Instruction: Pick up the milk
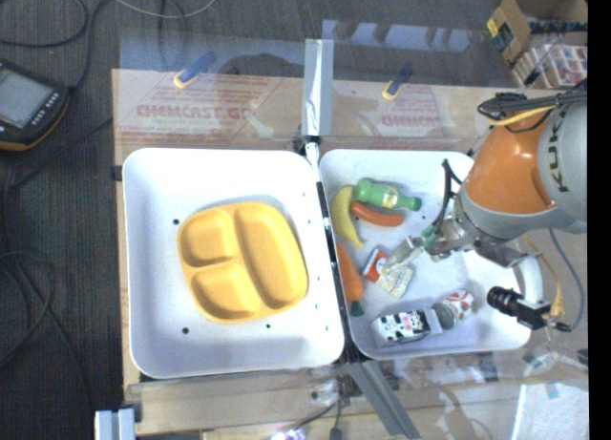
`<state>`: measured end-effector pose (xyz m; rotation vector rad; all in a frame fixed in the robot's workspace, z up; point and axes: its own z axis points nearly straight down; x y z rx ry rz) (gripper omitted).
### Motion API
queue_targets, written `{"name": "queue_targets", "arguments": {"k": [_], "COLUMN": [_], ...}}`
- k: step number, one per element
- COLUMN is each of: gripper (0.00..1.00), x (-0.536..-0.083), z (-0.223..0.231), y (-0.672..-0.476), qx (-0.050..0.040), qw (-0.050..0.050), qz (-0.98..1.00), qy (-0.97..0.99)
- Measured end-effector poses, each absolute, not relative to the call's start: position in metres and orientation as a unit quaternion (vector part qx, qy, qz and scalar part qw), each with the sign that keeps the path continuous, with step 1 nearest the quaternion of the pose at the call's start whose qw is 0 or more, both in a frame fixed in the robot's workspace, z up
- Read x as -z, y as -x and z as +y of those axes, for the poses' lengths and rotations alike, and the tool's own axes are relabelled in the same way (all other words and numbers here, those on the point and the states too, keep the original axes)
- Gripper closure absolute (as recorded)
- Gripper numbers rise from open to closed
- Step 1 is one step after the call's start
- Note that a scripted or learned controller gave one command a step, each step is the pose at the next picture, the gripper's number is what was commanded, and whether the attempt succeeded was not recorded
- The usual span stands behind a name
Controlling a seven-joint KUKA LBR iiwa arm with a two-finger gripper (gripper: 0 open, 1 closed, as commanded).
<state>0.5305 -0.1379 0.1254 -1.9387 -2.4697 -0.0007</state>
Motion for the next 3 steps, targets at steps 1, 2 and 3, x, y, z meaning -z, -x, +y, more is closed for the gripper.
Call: {"name": "queue_targets", "arguments": {"k": [1,2,3], "gripper": [0.0,0.0,0.0], "x": [-0.119,-0.092,-0.092], "z": [-0.191,-0.198,-0.199], "y": [-0.484,-0.488,-0.489], "qx": [0.0,0.0037,0.0029], "qw": [0.0,-0.003,-0.008], "qz": [-0.804,-0.782,-0.811], "qy": [0.595,0.623,0.585]}}
